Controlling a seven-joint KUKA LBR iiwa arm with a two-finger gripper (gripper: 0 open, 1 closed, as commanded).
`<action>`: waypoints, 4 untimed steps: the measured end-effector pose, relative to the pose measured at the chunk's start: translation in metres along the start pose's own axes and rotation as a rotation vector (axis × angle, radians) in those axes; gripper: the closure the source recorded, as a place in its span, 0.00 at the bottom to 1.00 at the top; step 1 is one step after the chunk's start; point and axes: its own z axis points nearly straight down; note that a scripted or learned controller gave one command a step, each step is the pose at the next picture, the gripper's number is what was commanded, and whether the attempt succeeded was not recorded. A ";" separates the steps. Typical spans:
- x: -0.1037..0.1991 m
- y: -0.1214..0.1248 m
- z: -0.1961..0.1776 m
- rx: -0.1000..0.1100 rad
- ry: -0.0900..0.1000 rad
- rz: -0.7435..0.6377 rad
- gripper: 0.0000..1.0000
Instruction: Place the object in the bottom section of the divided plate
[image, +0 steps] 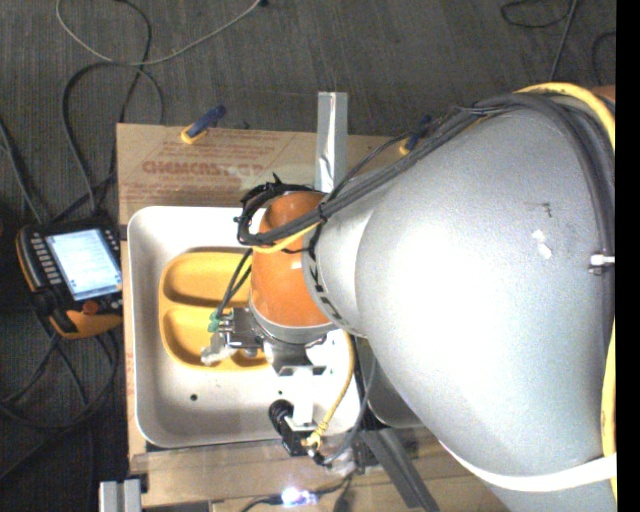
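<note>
Handheld pendant (75, 265) left of bench, screen lit — blue clamp (203, 122) on cardboard sheet (220, 165) — cables (100, 50) across carpet.

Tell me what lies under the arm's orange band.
The yellow divided plate sits in the white bin, its right part covered by the orange band. The wrist hides the gripper and any object.

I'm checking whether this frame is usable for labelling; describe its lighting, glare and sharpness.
Camera view: lighting is even and soft over the white bin; the yellow divided plate is sharp with mild sheen; the grey arm looms large and close, hiding much of the bench; a small bright light flares at the bottom edge.
</note>
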 end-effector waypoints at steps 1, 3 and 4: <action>-0.048 0.011 -0.222 0.005 -0.007 0.007 0.00; -0.072 0.002 -0.126 0.009 -0.003 -0.058 0.00; -0.070 0.020 -0.059 0.011 -0.002 -0.104 0.00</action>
